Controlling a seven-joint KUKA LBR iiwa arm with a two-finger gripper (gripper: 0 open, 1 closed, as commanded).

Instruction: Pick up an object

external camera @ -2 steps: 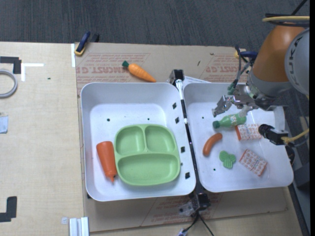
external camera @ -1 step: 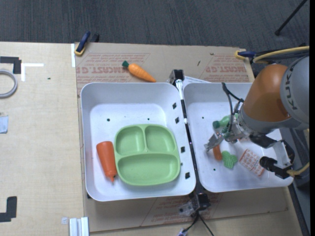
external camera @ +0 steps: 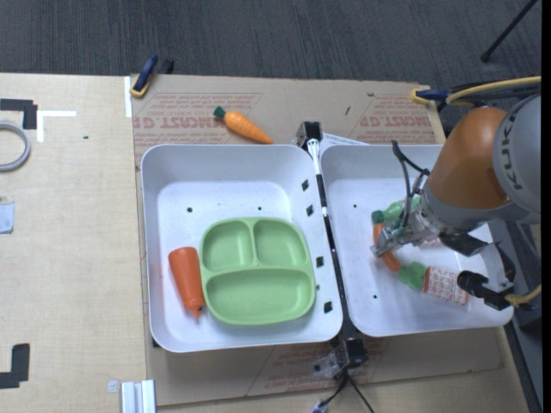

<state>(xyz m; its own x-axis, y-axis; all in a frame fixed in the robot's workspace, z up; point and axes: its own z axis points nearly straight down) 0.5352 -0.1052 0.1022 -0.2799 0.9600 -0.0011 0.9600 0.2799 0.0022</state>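
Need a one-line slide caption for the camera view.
KUKA arm's gripper low in the right bin over a small orange object, beside a green-capped bottle; green divided plate in left bin.

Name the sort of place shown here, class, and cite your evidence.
Probably a robotics lab test bench: a grey robot arm reaches into two white bins holding toy items, such as a green divided plate, on cardboard.
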